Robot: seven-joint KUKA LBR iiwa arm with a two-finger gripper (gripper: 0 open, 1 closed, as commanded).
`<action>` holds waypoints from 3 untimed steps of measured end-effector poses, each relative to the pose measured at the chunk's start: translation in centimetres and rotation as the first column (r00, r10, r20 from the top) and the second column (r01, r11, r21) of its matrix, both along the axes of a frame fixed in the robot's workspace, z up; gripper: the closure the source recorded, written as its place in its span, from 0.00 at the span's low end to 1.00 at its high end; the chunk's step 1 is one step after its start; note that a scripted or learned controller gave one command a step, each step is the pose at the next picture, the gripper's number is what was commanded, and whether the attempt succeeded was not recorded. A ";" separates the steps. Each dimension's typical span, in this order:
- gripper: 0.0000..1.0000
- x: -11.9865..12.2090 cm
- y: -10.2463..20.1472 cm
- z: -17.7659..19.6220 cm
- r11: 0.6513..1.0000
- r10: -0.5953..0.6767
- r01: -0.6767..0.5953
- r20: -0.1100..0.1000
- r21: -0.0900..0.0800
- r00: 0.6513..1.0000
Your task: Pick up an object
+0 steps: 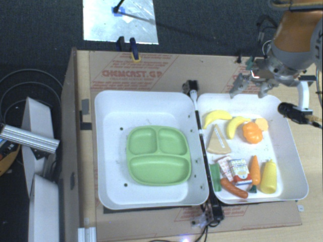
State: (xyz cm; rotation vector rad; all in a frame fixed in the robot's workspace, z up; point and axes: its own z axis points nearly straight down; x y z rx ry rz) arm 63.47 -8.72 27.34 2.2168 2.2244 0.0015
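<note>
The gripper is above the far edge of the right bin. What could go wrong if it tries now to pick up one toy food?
1. The gripper, open, hovers over the right bin's far rim, so descending straight may strike it.
2. The bananas, orange and sandwich slice lie crowded together; the fingers could catch two items or push one aside.

green tray (pixel 159 155), white bins (pixel 111 135), yellow bananas (pixel 216 117), orange carrot (pixel 255 170)

The grey arm with the orange band (pixel 298 26) is cut off by the top and right edges. Beside the small printed carton (pixel 237 169), a dark green piece (pixel 216 178) lies partly hidden, its shape unclear. The carton's print is too small to read.
</note>
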 end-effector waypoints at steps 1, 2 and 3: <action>0.00 -2.2 -2.3 -13.6 1.000 -0.005 0.005 -0.013 0.001 1.000; 0.00 -3.0 -3.8 -19.2 1.000 -0.004 0.004 -0.004 0.000 1.000; 0.00 2.7 -2.5 -18.9 1.000 0.001 -0.001 -0.048 -0.005 0.999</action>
